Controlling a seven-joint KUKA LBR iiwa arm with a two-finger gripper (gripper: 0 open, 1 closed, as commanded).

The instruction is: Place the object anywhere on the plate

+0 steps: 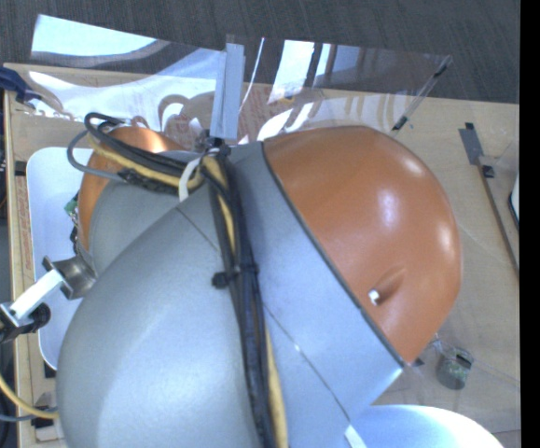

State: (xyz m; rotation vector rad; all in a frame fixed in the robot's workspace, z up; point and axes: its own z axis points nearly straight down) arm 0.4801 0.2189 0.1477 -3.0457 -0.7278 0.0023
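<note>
Your arm sits close under the camera, grey shell and orange band covering most of both bins. You get a sliver of the left white bin at its edge. Claw state: can't tell. Object, plate: hidden. No readable writing.

Looks like a robotics lab or test cell, not anybody's home. The big grey arm with its orange band takes up most of the shot, with a black and yellow cable bundle strapped along it. Under it there's a plain wooden bench with a white bin at the left, a clear plastic screen standing along the back edge, and dark carpet behind that.
</note>
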